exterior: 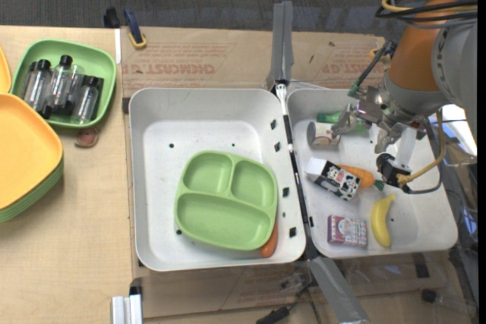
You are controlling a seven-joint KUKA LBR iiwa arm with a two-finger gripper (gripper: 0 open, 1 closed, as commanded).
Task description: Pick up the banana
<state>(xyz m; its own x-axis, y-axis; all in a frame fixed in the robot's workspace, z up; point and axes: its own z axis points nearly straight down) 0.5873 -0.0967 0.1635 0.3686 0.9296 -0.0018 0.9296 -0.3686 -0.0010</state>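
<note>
The smooth, curved yellow banana (382, 221) lies in the right white bin (425, 243), near its front edge beside a small glossy carton (347, 231). The metal jaws (367, 126) hang above the bin's back, spread apart, holding nothing.

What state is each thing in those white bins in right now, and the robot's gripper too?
banana: lying flat in the right bin, untouched.
gripper: above the right bin's far side, away from the banana, holding nothing.
green divided plate: right side up in the left bin.
small pink box: lying flat beside the banana.
black-and-white carton: on its side, mid-bin.
</note>
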